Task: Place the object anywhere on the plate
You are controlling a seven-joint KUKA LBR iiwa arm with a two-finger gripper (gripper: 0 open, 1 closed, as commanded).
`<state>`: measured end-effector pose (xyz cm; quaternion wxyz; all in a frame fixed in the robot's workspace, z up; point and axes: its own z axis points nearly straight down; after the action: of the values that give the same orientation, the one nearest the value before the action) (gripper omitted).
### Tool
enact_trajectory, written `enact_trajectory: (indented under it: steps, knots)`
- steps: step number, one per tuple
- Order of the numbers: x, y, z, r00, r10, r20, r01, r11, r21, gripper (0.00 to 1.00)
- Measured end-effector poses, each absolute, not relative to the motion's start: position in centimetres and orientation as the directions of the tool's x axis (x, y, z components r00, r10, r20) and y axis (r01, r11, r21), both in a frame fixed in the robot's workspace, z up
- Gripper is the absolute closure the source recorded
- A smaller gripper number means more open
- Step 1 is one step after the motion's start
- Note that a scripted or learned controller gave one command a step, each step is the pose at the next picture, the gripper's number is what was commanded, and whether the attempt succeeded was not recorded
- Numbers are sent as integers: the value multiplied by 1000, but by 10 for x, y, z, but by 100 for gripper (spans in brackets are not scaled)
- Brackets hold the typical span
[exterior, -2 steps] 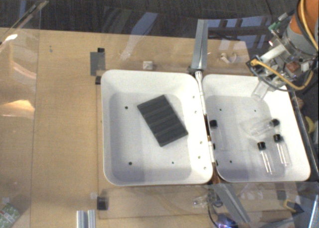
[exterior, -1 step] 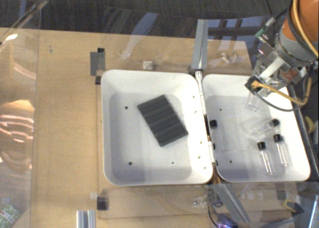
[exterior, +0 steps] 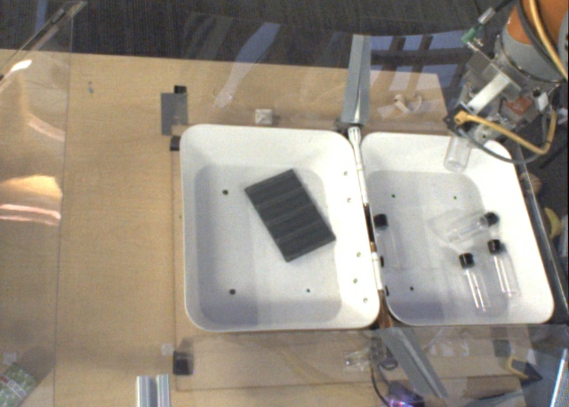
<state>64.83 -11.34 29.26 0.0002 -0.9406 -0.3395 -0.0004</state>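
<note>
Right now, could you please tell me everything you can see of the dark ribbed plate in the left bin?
The dark ribbed plate is a flat, dark grey rectangle with parallel ridges running along its length, matte and plastic-looking. It lies flat on the floor of the left bin, a little above centre, turned at a slant to the bin walls and clear of them. Nothing rests on it or touches it.

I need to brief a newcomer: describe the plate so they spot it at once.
Start at the two white bins and take the left bin. The plate lies flat near its middle, turned at a slant. It is a dark grey ribbed rectangle, unlike the clear, black-capped vials in the right bin.
</note>
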Motion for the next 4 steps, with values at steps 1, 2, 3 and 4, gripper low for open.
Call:
enact_trajectory:
  steps: [1,2,3,4]
  knots:
    - [645,-52,194,572,820,1,820,-572,0,100]
    - [662,-72,207,662,749,3,749,-662,2,100]
    - [655,-75,252,817,577,3,577,-817,1,100]
    - [662,-75,284,836,549,2,549,-836,0,100]
